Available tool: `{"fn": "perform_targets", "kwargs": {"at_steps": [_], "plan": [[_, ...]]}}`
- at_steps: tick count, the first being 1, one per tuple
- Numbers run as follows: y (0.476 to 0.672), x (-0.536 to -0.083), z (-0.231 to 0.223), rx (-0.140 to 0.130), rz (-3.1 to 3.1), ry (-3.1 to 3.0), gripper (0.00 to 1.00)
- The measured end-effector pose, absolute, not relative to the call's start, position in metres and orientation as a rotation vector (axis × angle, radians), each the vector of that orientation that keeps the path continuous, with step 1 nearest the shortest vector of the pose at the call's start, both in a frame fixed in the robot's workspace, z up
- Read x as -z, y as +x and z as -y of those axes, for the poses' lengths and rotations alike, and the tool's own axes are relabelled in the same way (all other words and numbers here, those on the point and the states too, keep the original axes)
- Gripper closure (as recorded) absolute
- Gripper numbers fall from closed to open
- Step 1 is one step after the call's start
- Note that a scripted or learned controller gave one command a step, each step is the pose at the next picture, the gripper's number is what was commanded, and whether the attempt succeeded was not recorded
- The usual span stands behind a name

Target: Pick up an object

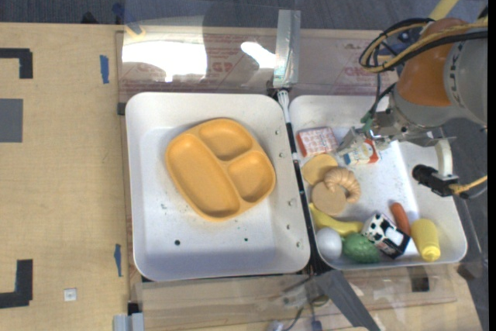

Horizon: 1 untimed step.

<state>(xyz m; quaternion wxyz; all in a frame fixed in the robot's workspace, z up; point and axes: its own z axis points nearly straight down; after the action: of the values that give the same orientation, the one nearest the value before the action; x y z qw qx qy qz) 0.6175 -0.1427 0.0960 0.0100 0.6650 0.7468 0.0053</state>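
The gripper point(370, 137) is seen at 12 o'clock in the right bin point(453, 232), poised at a small carton point(361, 154); jaw state cannot be told, and no object is seen held

My gripper point(364, 137) hangs over the right white bin point(457, 244), above a small red-and-white carton point(363, 154); a compartmented orange plastic plate point(221, 167) fills the left bin point(147, 244).

Robotics lab, taped wooden bench point(54, 190), white bins point(147, 244), cabled arm point(449, 74)
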Motion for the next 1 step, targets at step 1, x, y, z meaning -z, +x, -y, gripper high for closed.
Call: {"fn": "perform_targets", "kwargs": {"at_steps": [1], "plan": [[0.6092, -0.1029, 0.1131, -0.008, -2.596, 1.747, 0.00]]}}
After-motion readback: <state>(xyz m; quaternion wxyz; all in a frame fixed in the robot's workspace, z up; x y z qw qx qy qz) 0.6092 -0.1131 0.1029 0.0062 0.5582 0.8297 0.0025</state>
